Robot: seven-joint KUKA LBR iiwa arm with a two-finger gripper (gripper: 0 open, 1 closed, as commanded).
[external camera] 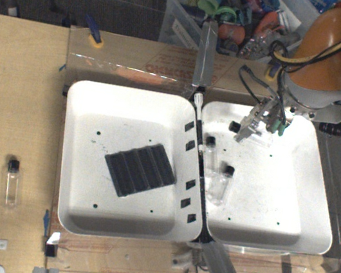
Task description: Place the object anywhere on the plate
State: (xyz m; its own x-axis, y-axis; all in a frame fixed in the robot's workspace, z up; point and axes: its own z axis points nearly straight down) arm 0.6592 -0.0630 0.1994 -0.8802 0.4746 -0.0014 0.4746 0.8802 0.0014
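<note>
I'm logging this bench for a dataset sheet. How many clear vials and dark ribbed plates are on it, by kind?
Clear glass vials with black caps: 3, two in the right white bin, one on the wooden bench
Dark ribbed rectangular plates: 1, in the left white bin
Total: 4

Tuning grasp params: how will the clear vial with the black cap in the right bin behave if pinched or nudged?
The clear vial lies on its side on the right bin floor, so a nudge would probably roll it. It looks like glass or hard plastic: likely stiff, smooth, slippery. Small and seemingly empty, so probably light; it lies close to the bin's left wall, which may crowd a grasp.
</note>
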